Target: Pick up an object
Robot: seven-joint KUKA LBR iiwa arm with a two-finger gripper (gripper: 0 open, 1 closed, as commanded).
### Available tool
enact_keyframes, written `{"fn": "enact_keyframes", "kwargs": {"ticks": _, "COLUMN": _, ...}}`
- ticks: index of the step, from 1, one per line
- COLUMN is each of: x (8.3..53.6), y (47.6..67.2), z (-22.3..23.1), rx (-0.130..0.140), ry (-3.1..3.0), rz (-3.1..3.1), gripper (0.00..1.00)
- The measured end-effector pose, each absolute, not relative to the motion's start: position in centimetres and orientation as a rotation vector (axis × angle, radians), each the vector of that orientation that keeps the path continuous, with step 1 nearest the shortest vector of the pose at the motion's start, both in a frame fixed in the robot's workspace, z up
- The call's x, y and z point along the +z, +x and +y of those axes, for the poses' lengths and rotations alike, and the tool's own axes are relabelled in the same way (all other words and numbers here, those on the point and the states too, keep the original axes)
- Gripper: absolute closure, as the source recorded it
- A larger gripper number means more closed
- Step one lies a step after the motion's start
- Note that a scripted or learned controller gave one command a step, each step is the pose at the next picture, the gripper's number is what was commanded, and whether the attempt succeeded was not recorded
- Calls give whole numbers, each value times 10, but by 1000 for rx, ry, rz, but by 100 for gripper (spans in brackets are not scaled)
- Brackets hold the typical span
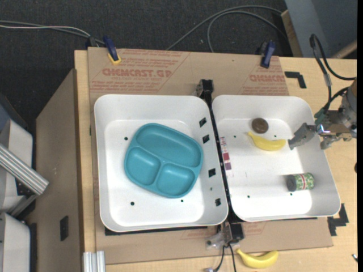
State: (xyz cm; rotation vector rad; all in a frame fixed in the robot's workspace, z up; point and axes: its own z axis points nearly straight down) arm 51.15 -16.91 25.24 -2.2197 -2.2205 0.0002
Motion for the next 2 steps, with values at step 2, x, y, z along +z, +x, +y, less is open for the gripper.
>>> {"fn": "enact_keyframes", "kwargs": {"ticks": 2, "x": 157, "y": 523, "z": -173, "rx": 2, "ry": -2218, "rz": -2217, "gripper": 0}}
